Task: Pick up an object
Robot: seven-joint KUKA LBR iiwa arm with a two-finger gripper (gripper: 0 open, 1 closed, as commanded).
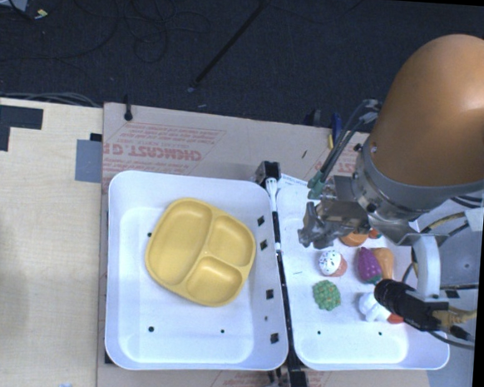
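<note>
The gripper (316, 233) was seen low over the upper left part of the right bin (342, 351), below the large orange band (441, 104) of the arm. Its dark fingers (309, 234) pointed down toward the bin floor, but how far apart they stood could not be told, since they merged with the grey wrist body above them. Nothing was seen between them, and whether they touched the bin floor could not be told. The small objects were gathered in the right bin, just beside and below the gripper. A white speckled egg (330, 261) lay nearest, just below the fingertips and apart from them. Below the egg a green, knobbly broccoli piece (327, 295) was seen. To the right of the egg lay a purple grape-like cluster (368, 264), with an orange piece (384, 260) touching its right side. Another orange piece (355, 237) was partly hidden under the wrist. A white piece (370, 306) with a red bit beside it lay near the right side, partly covered by a black cable part (404, 301). In the left bin (132, 322) a yellow divided plate (201, 250) with three compartments was lying, turned at a slant. Both bins rested on a sheet of cardboard (179, 146).
</note>
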